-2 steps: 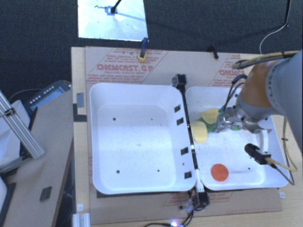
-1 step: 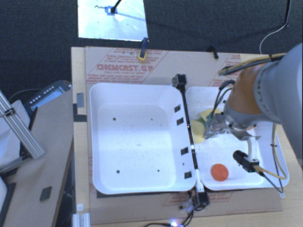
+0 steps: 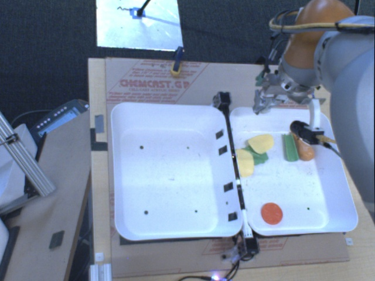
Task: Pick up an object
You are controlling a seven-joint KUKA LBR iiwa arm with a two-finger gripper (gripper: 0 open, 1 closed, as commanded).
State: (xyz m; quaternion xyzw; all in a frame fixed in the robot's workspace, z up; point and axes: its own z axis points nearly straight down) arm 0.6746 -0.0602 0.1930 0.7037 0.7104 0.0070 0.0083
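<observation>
You are seeing a smooth grey arm [image 3: 351, 63] carrying a rounded orange band [image 3: 313, 25], thin cables [image 3: 283, 20] looping beside it, a silvery metal gripper [image 3: 262, 103] ending it.

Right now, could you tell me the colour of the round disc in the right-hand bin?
The disc is orange-red, shown best in the camera view.

Two yellow pieces [image 3: 261, 142] on a green scrap [image 3: 258, 156], green stick [image 3: 289, 147], orange lump [image 3: 306, 151], red-orange disc [image 3: 272, 213], all in right bin [image 3: 304, 186]

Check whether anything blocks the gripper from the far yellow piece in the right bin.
Nothing visible does. The gripper sits near the far rim of the right bin; only bare floor lies between it and the far yellow piece.
</observation>
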